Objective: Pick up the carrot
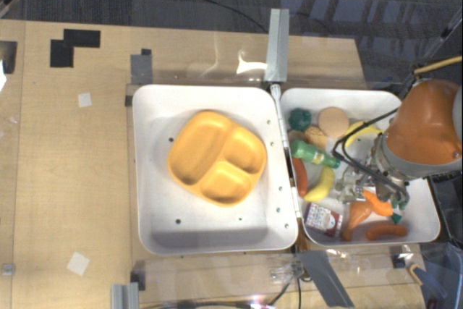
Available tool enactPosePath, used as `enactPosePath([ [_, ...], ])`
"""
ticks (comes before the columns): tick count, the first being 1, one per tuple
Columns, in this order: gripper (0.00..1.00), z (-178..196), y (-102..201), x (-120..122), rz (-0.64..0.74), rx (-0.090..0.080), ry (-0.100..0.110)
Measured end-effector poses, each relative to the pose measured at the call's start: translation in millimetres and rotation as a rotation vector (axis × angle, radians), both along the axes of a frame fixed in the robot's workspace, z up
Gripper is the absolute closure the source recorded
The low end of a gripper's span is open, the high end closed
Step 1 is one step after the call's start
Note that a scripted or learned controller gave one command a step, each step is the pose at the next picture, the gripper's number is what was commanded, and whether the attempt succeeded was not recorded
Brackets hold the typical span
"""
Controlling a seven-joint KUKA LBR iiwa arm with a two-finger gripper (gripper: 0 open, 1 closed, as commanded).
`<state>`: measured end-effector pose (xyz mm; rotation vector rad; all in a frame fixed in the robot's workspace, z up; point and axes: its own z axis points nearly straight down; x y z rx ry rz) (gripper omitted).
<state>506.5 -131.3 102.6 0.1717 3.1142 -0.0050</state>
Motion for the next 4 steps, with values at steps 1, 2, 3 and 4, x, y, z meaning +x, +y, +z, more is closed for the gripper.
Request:
enactPosePath([
  [1, 1.0, 46, 18, 12, -0.019, 0.004, 0.01],
  [2, 1.0, 10, 23, -18, 0.211, 0.001, 0.017],
  [3, 1.0, 85, 91, 3, -0.081, 0.007, 0.01],
  [4, 1.0, 38, 25, 1, -0.137, 0.005, 0.019],
])
